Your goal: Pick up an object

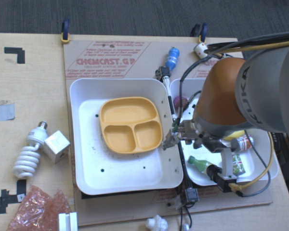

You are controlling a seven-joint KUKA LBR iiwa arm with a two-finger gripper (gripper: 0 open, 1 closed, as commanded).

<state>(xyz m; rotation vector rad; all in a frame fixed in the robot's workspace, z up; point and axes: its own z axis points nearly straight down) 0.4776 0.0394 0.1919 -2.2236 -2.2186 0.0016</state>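
Observation:
A yellow three-compartment plate [131, 124] lies in the left bin [86, 143], toward its back right. In the right bin [265, 170] a green bottle [201, 163] with a printed label lies on its side near the front. Behind it, a yellow and red item [242, 140] pokes out from under the arm. A purple object [181, 102] shows at the bin's back left. The arm's orange band [221, 97] hangs over the right bin and hides most of it. My gripper [177, 134] sits low by the wall between the two bins, close to the plate's right edge.
On the bench left of the bins lie a spiral light bulb [29, 153], a white cube [57, 144] and a red mesh bag [36, 210]. A blue clamp [172, 57] sits behind the bins. Cables [260, 174] loop over the right bin's front.

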